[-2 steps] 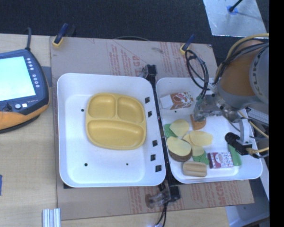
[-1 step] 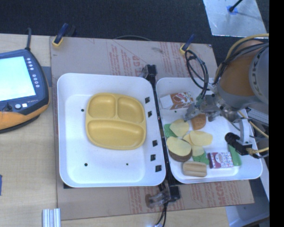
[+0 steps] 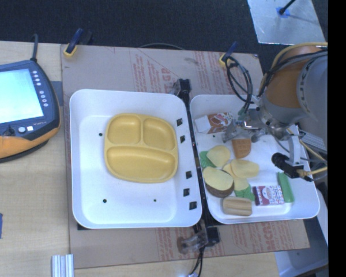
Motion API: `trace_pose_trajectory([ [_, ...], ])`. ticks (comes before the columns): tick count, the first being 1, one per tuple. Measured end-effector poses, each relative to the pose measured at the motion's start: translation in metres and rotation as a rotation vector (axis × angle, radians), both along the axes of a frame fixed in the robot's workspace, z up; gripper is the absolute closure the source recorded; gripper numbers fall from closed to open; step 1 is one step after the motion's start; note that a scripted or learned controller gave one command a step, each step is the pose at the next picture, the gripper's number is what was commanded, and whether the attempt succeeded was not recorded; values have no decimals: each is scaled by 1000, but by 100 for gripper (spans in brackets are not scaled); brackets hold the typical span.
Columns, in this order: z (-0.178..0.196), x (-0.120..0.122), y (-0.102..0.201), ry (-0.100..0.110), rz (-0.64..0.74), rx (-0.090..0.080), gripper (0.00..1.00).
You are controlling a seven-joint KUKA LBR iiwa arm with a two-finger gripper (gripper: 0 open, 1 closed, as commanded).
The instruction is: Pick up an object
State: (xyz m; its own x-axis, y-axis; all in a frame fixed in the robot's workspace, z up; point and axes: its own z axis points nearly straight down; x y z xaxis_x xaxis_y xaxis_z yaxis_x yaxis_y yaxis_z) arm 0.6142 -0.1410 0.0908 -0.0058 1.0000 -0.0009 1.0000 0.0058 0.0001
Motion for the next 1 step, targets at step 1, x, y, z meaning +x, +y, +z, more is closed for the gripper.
trace_pose_trajectory([
  [1, 1, -38, -17, 7, -4, 0, 0],
])
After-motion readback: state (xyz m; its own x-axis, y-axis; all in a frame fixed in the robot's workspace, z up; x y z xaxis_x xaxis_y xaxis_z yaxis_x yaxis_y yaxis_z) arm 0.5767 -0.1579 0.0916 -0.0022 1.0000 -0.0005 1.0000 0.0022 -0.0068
